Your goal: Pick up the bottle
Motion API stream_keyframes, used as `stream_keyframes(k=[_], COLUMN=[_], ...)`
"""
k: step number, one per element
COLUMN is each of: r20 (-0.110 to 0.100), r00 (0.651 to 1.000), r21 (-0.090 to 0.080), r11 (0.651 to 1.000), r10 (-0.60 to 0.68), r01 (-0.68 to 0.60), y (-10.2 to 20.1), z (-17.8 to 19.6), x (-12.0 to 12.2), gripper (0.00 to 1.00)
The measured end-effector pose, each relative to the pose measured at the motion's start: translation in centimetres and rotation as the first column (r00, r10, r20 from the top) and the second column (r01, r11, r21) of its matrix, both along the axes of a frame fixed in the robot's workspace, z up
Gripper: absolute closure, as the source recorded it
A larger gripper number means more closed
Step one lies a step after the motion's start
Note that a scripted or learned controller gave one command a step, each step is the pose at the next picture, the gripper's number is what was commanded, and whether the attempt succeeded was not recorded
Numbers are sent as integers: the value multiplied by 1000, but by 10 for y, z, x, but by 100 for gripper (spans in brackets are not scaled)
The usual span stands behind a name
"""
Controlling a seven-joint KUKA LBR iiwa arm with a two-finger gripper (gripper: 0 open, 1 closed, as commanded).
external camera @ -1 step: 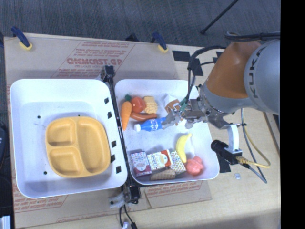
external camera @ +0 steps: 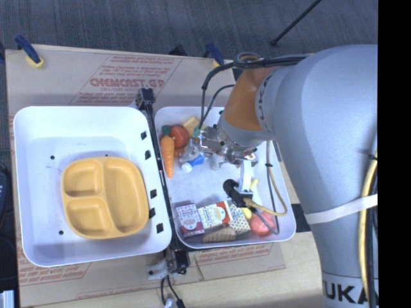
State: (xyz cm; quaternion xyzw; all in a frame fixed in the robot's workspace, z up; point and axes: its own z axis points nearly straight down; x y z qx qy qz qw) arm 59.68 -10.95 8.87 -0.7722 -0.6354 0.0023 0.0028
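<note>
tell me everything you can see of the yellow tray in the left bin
The yellow tray is a rounded-corner plate, seemingly smooth plastic, divided by raised ridges into three compartments: two small ones on the left, one long one on the right. It lies flat, slightly rotated, on the floor of the left bin, near its middle, with nothing touching it.

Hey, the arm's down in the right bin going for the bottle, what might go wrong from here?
The bottle lies tipped among clutter, close beside the carrot and tomato, so the gripper may nudge or catch those instead. Lying on its side, the bottle might roll or slip away. The arm's cables hang low over the right bin and might snag the items beneath.
</note>
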Motion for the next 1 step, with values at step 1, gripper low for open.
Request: stream_keyframes(k=[1], r20=[-8], r00=[1000], r21=[1], r11=[1000], r10=[4], r01=[-4], y=[1], z=[7], x=[-1], gripper=[100])
